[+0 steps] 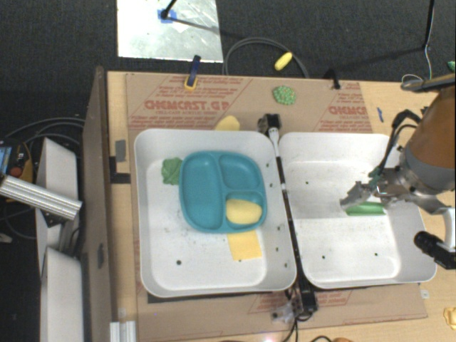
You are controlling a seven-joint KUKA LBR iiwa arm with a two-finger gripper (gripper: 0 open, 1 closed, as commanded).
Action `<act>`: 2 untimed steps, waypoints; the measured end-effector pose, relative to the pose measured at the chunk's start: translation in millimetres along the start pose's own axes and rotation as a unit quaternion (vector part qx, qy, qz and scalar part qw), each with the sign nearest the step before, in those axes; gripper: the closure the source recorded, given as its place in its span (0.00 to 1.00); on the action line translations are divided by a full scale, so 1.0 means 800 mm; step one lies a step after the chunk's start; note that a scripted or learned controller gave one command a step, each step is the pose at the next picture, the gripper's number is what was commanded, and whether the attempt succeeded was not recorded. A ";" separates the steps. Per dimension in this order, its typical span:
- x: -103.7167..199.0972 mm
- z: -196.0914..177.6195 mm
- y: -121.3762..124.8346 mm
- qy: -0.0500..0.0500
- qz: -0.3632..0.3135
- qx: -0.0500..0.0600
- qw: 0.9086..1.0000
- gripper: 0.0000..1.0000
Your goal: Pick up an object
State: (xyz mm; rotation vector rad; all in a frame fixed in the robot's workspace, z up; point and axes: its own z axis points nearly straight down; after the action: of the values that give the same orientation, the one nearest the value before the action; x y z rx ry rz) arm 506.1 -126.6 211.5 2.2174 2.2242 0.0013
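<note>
I see the gripper [361, 195] low in the right bin [335, 262], at 3 o'clock from the teal plate [206, 191]. Green object [367, 208] lies directly under it, touching; can't tell the claw's opening or any grasp.

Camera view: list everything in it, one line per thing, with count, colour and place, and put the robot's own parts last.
bins: two, white, side by side on the bench
divided plate: one, teal, in the left bin
yellow lump: one, in the plate's lower right compartment
yellow square: one, flat on the left bin floor below the plate
green leafy piece: one, left bin, at the plate's left edge
green stick: one, right bin, under the gripper
green round piece: one, on the bench behind the bins
yellow piece: one, behind the left bin's rim
arm: one, grey, from the right
gripper: one, over the right bin
</note>
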 end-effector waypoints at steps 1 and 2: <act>-0.059 0.139 0.029 -0.001 0.002 0.002 1.000 0.00; -0.056 0.120 0.031 0.000 0.000 -0.001 1.000 1.00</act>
State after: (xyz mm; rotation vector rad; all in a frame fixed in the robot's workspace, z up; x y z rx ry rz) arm 530.9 -171.1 115.8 2.2170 2.2220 0.0031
